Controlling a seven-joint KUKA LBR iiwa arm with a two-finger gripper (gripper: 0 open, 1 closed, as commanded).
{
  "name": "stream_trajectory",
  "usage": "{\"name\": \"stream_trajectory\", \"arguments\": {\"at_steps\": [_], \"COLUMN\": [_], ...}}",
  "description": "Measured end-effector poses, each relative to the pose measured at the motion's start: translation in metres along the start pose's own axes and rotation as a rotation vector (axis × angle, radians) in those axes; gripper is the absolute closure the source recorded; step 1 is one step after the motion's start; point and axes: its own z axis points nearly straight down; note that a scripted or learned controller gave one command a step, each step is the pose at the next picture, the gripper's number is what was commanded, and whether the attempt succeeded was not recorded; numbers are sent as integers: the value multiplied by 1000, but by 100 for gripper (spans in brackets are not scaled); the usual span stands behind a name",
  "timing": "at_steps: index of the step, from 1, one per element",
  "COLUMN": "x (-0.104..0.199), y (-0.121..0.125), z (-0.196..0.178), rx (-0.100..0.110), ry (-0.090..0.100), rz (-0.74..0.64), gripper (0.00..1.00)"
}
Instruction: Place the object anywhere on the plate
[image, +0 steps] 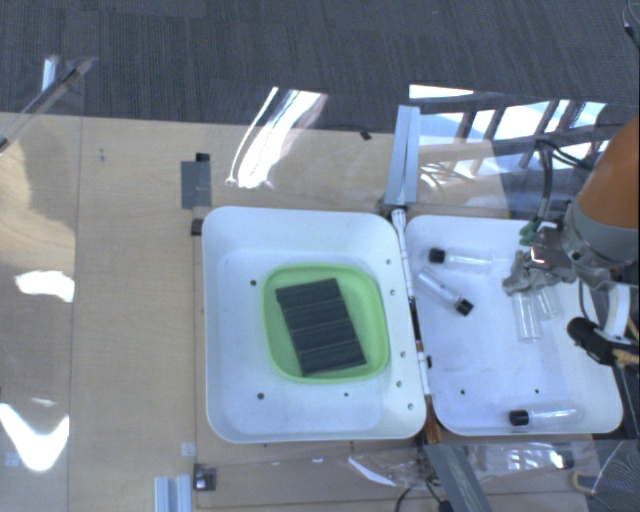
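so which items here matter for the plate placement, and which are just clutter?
Job:
gripper
green plate
clear tubes in right bin

Lying about:
dark ridged block already on the plate
left bin

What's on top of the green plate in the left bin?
A dark grey ribbed rectangular block lies flat on the square light green plate, a bit tilted, in the shallow white left bin. The block hides the plate's middle, so anything under it cannot be seen.

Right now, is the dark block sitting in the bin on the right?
No, the dark block lies on the green plate in the left bin.
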Motion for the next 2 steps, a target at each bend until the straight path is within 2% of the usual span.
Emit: {"name": "stream_trajectory", "arguments": {"at_steps": [1, 2], "x": [0, -9], "y": [0, -5], "z": [0, -20], "rx": [0, 0], "ry": [0, -1], "rz": [0, 48], "gripper": [0, 0]}}
